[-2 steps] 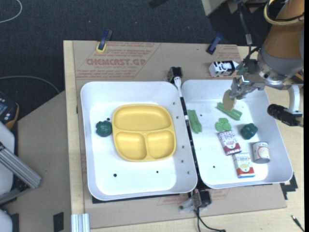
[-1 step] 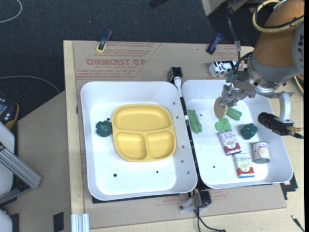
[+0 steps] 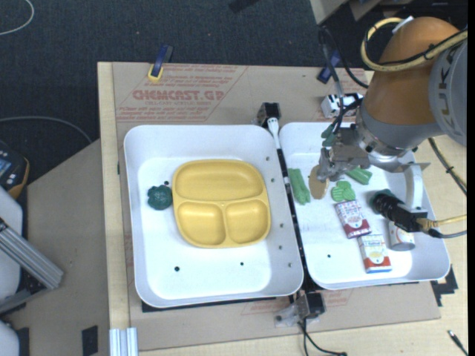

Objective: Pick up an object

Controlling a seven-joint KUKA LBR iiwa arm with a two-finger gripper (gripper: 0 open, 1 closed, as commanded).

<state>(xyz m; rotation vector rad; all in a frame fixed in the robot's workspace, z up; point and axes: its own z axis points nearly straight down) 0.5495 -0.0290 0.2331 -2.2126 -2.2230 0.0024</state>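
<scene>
My gripper [image 3: 332, 170] hangs low over the upper left of the right bin [image 3: 415, 273]. A small tan piece [image 3: 319, 187] lies right at its tip, and I cannot make out whether it is gripped or just lying there. A long green piece [image 3: 299, 186] lies just left of it by the bin wall. To the right of the tip are a leafy green piece [image 3: 343, 192] and another green bit [image 3: 361, 175]. Further toward the front lie a red packet [image 3: 350, 218] and a small red and white box [image 3: 375, 254].
The left bin [image 3: 141, 258] holds a yellow divided plate [image 3: 220, 201] and a dark green lump [image 3: 159, 196] at the plate's left. Both bins rest on a cardboard sheet [image 3: 178, 91] with a blue and yellow clamp [image 3: 158, 64] at its far edge.
</scene>
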